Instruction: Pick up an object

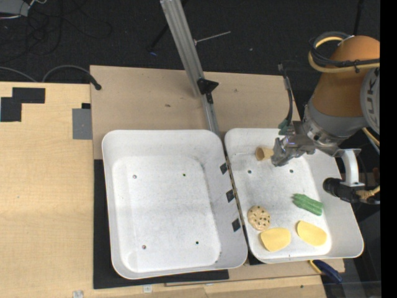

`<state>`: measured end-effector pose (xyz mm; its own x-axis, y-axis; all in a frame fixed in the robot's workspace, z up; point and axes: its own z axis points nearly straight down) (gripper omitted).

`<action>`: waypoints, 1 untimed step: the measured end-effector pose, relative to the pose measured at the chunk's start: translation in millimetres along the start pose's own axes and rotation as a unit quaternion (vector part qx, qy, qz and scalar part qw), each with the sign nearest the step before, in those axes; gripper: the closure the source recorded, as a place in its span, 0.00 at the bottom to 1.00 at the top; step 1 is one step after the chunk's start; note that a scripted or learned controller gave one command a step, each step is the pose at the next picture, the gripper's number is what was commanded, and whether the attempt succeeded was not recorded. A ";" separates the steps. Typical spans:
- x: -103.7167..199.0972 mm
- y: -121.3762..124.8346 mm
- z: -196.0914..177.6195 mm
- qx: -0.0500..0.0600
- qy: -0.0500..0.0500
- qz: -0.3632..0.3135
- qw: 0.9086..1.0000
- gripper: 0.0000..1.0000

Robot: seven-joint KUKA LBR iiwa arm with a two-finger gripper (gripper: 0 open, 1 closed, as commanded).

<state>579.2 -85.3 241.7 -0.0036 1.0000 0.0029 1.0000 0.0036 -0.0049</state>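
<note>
The pincer (282,156) hangs low in the right bin (347,244) — whether wide or narrow, I cannot tell. A small tan piece (263,153) lies just beside it. Nearer the front: a green piece (308,204), a speckled cookie (258,216) and two yellow pieces (275,239).

My fingers: too dark and small against my wrist to tell whether they are apart or closed.
Tan piece (263,153): partly covered by my gripper (280,158) — its shape and kind unclear.
My arm (343,85): cut off at the right edge of the view.
Right bin (338,244): its far right rim hidden under my arm.
Blue-and-yellow thing (324,267): mostly tucked beneath the right bin's near rim — can't identify it.
</note>
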 end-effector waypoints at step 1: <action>50.6 -8.9 -4.5 0.000 0.000 0.000 1.000 1.00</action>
<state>570.1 -34.8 246.4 -0.0038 1.0000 0.0030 1.0000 0.0038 -0.0045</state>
